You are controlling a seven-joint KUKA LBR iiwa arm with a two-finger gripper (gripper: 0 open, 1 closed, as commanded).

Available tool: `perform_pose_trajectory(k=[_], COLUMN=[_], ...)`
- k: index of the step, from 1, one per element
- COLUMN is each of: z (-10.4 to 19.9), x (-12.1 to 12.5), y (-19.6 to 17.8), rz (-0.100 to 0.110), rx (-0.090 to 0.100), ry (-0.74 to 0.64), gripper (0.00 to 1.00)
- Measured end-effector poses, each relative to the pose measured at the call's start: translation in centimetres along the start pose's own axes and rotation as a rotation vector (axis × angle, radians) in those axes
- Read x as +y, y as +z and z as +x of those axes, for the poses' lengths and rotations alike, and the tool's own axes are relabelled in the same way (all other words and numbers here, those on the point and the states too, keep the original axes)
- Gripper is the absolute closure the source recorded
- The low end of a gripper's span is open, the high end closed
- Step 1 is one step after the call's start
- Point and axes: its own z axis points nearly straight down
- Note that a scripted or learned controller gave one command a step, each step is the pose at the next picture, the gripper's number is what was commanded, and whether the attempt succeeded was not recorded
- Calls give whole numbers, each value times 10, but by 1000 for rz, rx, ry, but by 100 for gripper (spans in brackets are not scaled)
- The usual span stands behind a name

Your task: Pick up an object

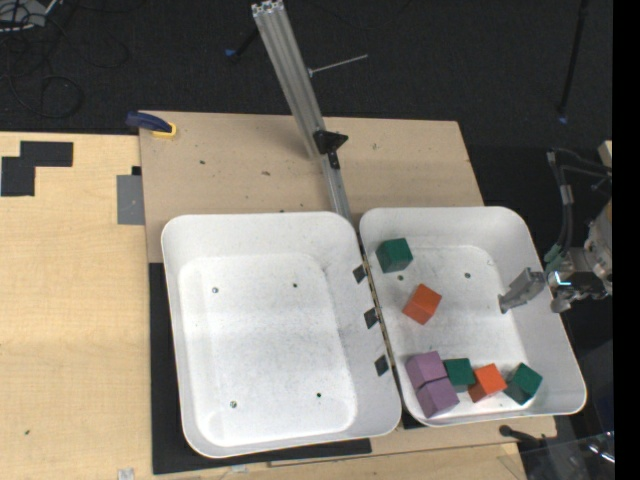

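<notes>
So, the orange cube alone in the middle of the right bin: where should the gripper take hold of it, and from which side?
Probably from straight above. The orange cube sits apart from the other blocks and the right bin walls, turned diagonally, so rotate the gripper to close on two opposite flat side faces, not the corners.

My view: a robotics lab bench.
I see two shallow white plastic bins (262, 236) on a plywood bench (250, 163), a slanted aluminium extrusion post (290, 68), and loose black cables (35, 8) on dark floor.
</notes>
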Motion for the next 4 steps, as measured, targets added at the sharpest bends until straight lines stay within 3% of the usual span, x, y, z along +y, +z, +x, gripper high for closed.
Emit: perform_pose_trajectory(k=[1,2,3,4], z=[-1,-8,2,3], x=[1,0,1,2], y=[-2,58,117,156], rz=[-5,1,2,-6], rx=[-1,0,1,-1], ry=[2,1,2,4], gripper=[0,0,0,0])
